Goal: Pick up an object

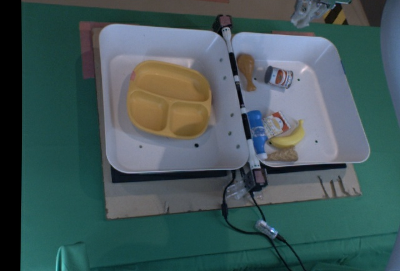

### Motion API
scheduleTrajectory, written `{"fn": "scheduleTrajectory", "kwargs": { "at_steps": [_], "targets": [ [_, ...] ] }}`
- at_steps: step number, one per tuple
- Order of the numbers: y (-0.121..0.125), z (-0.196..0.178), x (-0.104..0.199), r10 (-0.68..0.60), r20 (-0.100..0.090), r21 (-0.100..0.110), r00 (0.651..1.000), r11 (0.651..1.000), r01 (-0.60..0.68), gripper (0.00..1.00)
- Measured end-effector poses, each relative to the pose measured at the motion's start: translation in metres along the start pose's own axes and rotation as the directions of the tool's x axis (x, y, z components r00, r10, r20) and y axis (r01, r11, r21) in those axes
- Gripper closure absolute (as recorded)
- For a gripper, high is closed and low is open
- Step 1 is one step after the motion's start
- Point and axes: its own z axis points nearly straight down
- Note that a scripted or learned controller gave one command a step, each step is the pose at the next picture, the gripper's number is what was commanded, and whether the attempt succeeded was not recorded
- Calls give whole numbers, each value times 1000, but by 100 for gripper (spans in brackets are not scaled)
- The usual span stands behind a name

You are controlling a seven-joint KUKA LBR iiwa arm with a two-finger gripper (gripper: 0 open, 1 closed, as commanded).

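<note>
My gripper hangs above the far edge of the right bin, at the top right of the camera view, with its fingers open and nothing between them. In that bin lie a brown drumstick, a small can on its side, a blue bottle, a small snack packet, a banana and a tan biscuit. All of them lie well below and to the left of the gripper.
The left bin holds a yellow divided plate. A black and white divider bar runs between the bins. Cables trail over the green cloth in front. Yellow and black hazard tape lies behind the gripper.
</note>
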Motion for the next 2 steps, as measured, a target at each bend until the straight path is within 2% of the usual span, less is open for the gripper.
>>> {"fn": "scheduleTrajectory", "kwargs": {
  "at_steps": [1, 2],
  "targets": [
    [0, -19, 38, -1, -2, -2, 1000, 1000, 1, 100],
    [0, -22, 67, 0, -3, 1, 1000, 1000, 0, 100]
  ]
}}
